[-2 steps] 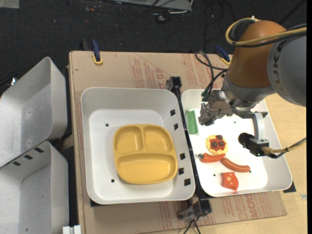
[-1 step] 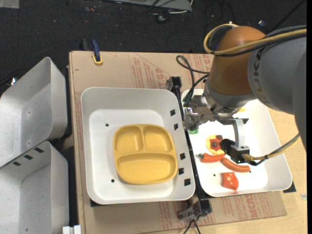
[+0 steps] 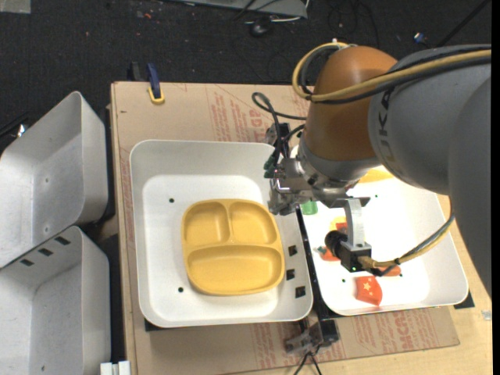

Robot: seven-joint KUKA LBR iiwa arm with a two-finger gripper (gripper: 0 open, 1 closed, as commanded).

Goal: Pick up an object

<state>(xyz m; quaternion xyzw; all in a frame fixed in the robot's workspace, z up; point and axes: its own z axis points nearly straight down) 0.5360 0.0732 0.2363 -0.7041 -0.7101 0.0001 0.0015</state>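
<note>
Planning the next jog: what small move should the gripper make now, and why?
Probably a slight shift into the right bin, over the green piece. The gripper hangs above the rim between the bins, and that piece lies closest to it.

Tray (image 3: 233, 247) in left bin (image 3: 156, 180) — small toy (image 3: 369, 289) in right bin (image 3: 422, 244)

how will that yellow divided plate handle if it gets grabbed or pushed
The yellow divided plate looks moulded and rigid, so it probably keeps its shape. It lies flat and wide in the left bin, so a push would likely slide it, not tip it. Its smooth low rim may slip.
</note>
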